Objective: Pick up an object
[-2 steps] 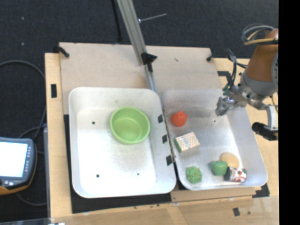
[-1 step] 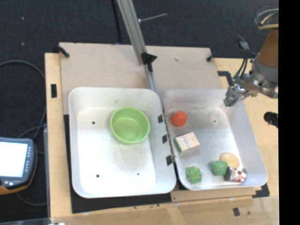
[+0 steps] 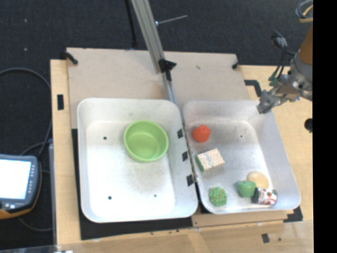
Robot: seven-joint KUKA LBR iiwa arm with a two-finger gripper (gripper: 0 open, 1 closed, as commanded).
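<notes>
Camera view, from above and at a slant, takes in two shallow white bins side by side on a pale wooden bench. The left bin holds a single lime-green bowl, standing upright in its upper middle part, well apart from the walls. The right bin carries the smaller things: an orange-red ball near its upper left corner, a patterned block with a green edge just below that ball, a green bumpy ball close to the lower rim, and a tight cluster in the lower right corner, made up of a green piece, a pale cream rounded piece and a small red, white and black item (these three sit touching or nearly so, and their exact shapes are hard to make out). The gripper hangs at the upper right corner of the right bin, over its rim, with the grey wrist and a trace of the orange band reaching in from the right edge; whether it is apart or together I cannot tell, and nothing is seen clamped in it. It is well apart from every object in the bin. A slanted aluminium post rises from behind the bins, and a handheld screen unit with a black cable lies off the bench at the left.
</notes>
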